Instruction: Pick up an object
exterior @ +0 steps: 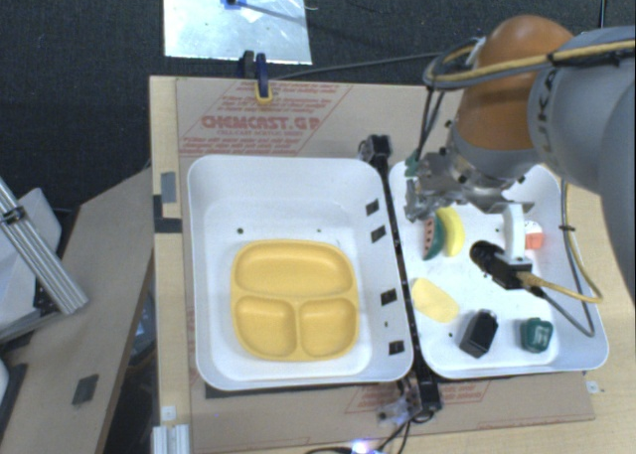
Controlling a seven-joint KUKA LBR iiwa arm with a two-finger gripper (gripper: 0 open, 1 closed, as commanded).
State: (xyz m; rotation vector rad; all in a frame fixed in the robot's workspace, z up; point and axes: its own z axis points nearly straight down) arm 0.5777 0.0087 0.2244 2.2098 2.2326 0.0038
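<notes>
I have the claw point(429, 206) low in the right white bin point(581, 348), and I cannot tell from here how it is set. Just beside and below it lies a yellow curved banana-shaped toy point(452, 231), the likeliest target. Further below sit a pale yellow wedge point(434, 300) and a small black block point(479, 333). I judge this the reaching step; next I need a descent centred over the toy
</notes>
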